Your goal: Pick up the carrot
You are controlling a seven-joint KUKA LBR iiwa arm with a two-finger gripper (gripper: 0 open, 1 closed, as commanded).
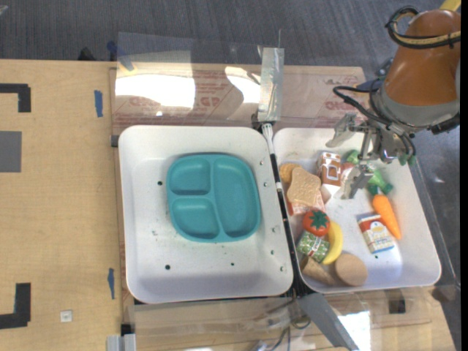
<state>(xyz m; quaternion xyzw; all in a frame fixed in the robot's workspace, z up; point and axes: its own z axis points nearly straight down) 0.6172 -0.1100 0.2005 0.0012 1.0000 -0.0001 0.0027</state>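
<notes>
Nearest the camera, along the front wall of the right bin [428,273], sit a tan round piece [349,270], a banana [335,243] and a tomato-like toy [316,222], with a small carton [376,234] just beside them. The left bin [139,196] carries a teal divided plate [214,197].

My gripper [362,168] hangs over the back half of the right bin, and I cannot tell whether it is open or closed; nothing shows as gripped. The carrot [386,214] lies on the bin floor toward the right wall, at about 5 o'clock from my gripper and near it. Its green top [379,185] sits just beside my gripper at the 11 o'clock end, and the orange tip points to 5 o'clock, so its long axis runs 11 to 5.

I judge the coming move calls for a short shift toward 5 o'clock and a grasp set across that axis, on the thick orange body and clear of the carton.
</notes>
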